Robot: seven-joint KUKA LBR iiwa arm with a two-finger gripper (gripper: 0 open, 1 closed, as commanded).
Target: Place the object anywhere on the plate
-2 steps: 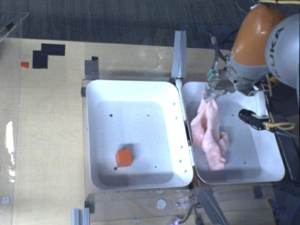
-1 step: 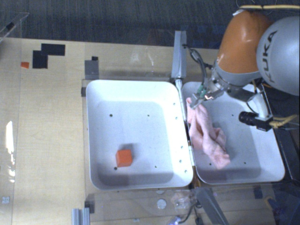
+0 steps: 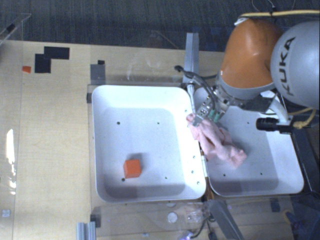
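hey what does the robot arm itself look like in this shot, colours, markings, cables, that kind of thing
The arm is bulky and rounded: a grey shell lettered KUKA in black, then a glossy orange band above the wrist. Thin yellow and dark cables run over it. A small metallic gripper with green parts sits at its tip.

"KUKA" on grey arm (image 3: 295, 59)

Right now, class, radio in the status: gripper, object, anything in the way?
Gripper at the pink cloth's upper end, right bin. Orange block sits apart in left bin. No plate seen; cloth drapes over the bins' shared edge.
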